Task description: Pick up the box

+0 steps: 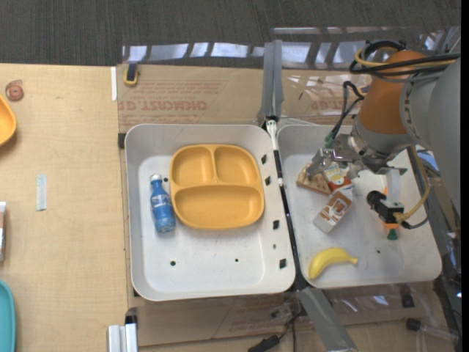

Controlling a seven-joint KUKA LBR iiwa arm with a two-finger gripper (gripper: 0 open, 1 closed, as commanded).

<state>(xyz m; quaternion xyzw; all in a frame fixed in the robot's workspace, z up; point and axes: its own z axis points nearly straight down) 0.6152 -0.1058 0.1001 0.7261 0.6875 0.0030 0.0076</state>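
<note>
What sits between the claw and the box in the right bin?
Nothing visible does. The claw hangs over a brown packet just beyond the box; the banana lies on the box's other side.

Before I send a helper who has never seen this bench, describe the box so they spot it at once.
Look in the right bin, near its middle. The box lies just above the banana, below the claw. It is a small white carton with orange-brown print, the one squared shape there.

Plate [217,185] and bottle [162,204] in left bin [146,270]; box [333,212], banana [331,261] in right bin [410,266].
</note>
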